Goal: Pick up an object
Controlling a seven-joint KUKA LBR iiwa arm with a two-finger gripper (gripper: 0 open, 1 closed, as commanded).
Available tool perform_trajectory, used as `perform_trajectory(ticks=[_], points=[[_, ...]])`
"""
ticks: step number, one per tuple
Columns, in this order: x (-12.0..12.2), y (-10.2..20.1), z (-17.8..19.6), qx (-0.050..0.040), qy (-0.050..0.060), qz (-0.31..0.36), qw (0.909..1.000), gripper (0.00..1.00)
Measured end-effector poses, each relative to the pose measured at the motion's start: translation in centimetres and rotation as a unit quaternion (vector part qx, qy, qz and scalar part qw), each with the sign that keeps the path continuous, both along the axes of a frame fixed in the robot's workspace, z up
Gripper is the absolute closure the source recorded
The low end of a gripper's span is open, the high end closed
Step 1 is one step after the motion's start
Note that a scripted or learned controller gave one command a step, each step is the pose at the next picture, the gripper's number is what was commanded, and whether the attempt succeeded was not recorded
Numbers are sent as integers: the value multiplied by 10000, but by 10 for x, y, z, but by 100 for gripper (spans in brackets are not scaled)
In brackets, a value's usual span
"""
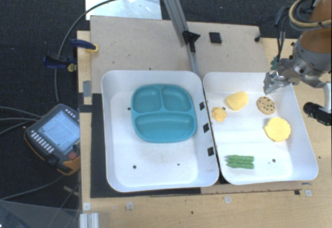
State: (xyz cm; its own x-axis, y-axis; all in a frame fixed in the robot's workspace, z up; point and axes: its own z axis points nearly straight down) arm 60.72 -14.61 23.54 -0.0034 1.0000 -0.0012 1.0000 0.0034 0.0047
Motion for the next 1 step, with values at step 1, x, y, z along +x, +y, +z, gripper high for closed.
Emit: perform_trajectory(ticks=[1], points=[[1,0,30,4,8,5,10000,100]])
